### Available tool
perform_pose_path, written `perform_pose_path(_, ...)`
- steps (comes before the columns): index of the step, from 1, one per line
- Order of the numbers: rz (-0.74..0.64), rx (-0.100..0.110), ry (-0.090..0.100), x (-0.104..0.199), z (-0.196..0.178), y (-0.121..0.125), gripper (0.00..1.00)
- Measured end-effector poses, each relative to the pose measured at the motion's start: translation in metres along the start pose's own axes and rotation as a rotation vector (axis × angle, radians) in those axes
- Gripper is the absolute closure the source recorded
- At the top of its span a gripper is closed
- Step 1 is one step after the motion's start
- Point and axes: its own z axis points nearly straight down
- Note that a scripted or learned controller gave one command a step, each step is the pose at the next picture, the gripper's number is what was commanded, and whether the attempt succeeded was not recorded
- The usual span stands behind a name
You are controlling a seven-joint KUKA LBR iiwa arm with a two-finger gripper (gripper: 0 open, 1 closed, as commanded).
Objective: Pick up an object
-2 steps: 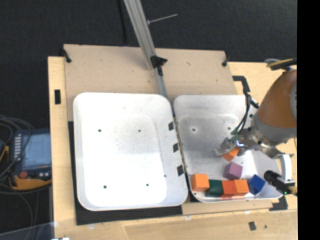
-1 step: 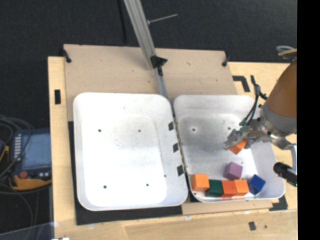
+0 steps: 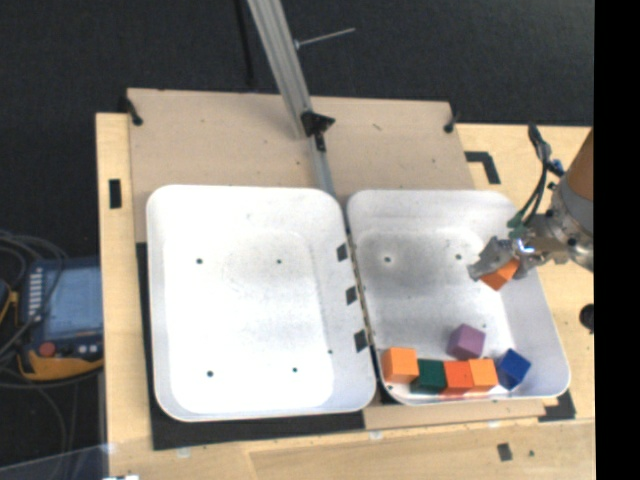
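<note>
Gripper (image 3: 497,265) seemingly grips orange block (image 3: 499,275) between fingers

Grey metal gripper (image 3: 503,259) with a green fleck; black cables (image 3: 543,173) loop above; orange band (image 3: 580,173) at the wrist.

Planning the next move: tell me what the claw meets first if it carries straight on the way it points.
The claw, with an orange block at its tip, points left; it probably meets bare floor of the right bin, though depth is unclear.
</note>
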Motion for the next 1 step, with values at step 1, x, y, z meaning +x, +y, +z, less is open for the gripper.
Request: perform_pose_path(1, -0.002, 0.008, 0.002, 0.043, 0.0122, 0.0275, 1.0)
